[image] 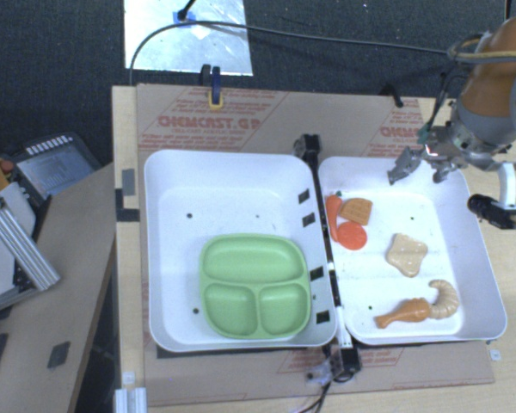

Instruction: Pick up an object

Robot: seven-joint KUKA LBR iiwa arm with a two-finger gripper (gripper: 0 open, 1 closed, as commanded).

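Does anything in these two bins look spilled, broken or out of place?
Nothing stands out. The green divided plate sits flat in the left bin. The toy foods lie apart in the right bin, none spilled over the rim. The gripper hangs above its far edge.

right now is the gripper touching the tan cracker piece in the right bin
Apart. The camera view shows the gripper up near the right bin's far rim, with bare white floor between it and the tan cracker piece.

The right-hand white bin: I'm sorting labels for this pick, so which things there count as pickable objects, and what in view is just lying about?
Job:
end effector, above the right-hand white bin
tan square cracker-like piece
orange-red carrot-like pieces
pale beige lumpy piece
orange-brown drumstick-shaped toy
curled beige shrimp-like toy

Lying about:
green three-compartment plastic plate, in the left-hand white bin
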